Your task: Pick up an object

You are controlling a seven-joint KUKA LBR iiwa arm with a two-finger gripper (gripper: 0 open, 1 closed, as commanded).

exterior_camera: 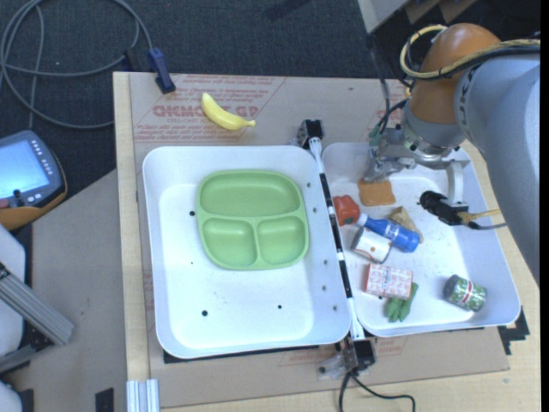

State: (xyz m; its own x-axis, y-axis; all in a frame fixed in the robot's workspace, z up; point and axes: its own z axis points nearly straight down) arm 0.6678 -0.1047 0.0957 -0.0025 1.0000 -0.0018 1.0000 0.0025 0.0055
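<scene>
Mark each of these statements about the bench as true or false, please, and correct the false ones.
1. The green divided plate lies in the left bin. True.
2. The banana lies inside the right bin. False: it lies on the cardboard behind the left bin, outside both bins.
3. The gripper is over the far end of the right bin, next to a tan block. True.
4. The green and red can stands upright in the left bin. False: it lies on its side near the right bin's front right corner.
5. The blue bottle lies in the right bin. True.
</scene>
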